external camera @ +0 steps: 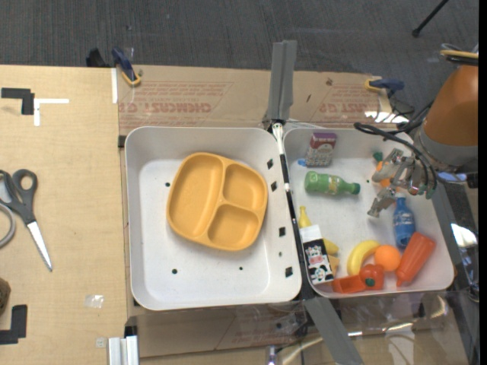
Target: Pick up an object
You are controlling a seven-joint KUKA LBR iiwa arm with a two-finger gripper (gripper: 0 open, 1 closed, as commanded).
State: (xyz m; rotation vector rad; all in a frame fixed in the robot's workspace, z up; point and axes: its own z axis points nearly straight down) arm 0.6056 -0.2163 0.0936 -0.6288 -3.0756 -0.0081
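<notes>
Two shallow white plastic bins side by side on a wood-grain bench. Left bin holds one thing: a yellow divided plate, three compartments, rounded corners, matte plastic, sitting tilted near the bin's middle.

Right bin is crowded. Far side: a small purple-topped carton, upright. Just below it, a green bottle lying on its side. Along the left wall, a cow-print milk carton with a yellow cap, lying flat. Near edge: a banana, an orange ball, a red block-like toy and an orange carrot, all touching or nearly so. A blue bottle lies just above the carrot.

Gripper hangs over the right bin's right side, beside the blue bottle, metal fingers slightly apart, nothing between them.

Scissors lie on the bench, well left of the bins.
</notes>
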